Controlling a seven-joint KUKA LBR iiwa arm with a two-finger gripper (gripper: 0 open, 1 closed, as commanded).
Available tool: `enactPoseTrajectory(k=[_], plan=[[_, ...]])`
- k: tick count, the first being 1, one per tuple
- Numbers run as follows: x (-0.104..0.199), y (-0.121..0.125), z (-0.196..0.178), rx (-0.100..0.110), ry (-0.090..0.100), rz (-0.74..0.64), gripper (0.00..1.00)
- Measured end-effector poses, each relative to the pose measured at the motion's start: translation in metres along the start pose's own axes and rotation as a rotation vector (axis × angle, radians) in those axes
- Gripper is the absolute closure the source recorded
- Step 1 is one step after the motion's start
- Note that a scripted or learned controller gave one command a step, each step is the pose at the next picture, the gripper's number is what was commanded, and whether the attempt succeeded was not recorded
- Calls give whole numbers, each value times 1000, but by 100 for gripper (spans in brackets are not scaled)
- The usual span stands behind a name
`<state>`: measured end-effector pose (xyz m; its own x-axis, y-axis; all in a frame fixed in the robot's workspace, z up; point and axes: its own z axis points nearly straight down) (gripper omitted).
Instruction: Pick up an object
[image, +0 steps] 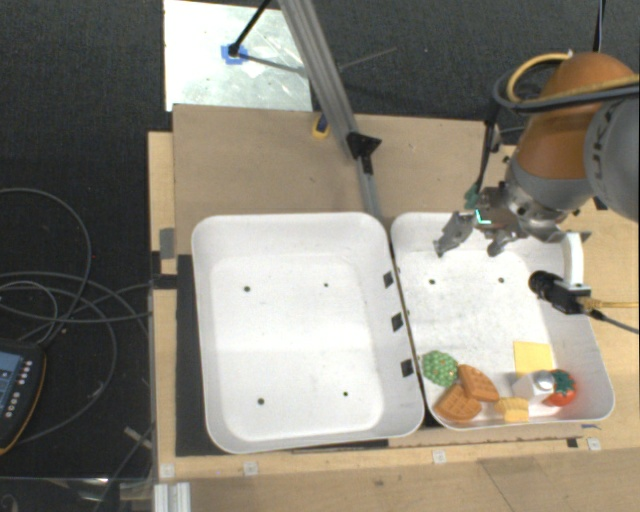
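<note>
A grey robot arm with an orange band reaches in from the right, its claw (470, 236) poised over the far end of the right bin (455, 300). The two dark fingers are spread apart with nothing between them, one fingertip (447, 240) pointing toward the bin's far left corner and the other nearer the middle of the far wall.

The objects lie clustered at the near end of that same bin, well apart from the claw. A green knobbly piece (438, 367) sits nearest the divide between the bins; just beside it lie two orange waffle-textured pieces (468, 392), one overlapping the other. A small yellow item (513, 408) rests against the near wall, a flat yellow block (533, 355) sits a little farther back, and a grey-and-white object (532, 386) with a red and green piece (560, 388) touching it lies toward the near right corner.

The left bin (295, 330) stands alongside on the bench (260, 160), its rim meeting the right bin's.
</note>
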<state>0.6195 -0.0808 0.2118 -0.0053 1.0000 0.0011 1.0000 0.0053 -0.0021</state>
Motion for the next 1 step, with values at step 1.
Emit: enactPoseTrajectory(k=[1], plan=[[0, 1, -2, -3, -1, 1, 0]])
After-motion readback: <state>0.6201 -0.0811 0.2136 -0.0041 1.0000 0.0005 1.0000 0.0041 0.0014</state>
